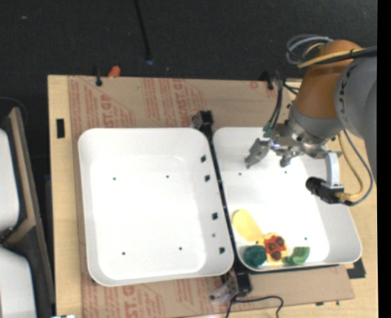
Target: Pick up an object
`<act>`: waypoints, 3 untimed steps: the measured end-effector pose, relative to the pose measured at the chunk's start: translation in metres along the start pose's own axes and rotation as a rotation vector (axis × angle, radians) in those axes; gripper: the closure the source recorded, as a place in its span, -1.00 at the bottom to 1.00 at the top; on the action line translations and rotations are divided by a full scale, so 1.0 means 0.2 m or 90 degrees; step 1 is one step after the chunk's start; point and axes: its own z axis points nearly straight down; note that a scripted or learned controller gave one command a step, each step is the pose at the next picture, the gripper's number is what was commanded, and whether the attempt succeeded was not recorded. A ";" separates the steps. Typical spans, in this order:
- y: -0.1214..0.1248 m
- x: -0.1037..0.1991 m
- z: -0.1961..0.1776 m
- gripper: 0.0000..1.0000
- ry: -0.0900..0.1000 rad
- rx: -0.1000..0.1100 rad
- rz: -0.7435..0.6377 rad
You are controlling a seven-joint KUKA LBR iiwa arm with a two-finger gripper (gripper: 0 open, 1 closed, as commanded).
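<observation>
Tool above right bin's bare upper half

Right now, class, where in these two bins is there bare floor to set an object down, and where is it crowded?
The left bin offers bare white floor wall to wall. The right bin is bare between the end effector and the yellow object. Its near edge is crowded: yellow, teal, red and green objects.
</observation>
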 end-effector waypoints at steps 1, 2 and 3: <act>-0.01 0.04 0.28 -1.00 0.000 0.000 0.000; -0.01 0.04 0.36 -1.00 0.000 -0.003 0.000; -0.01 0.04 0.30 1.00 0.000 -0.004 0.001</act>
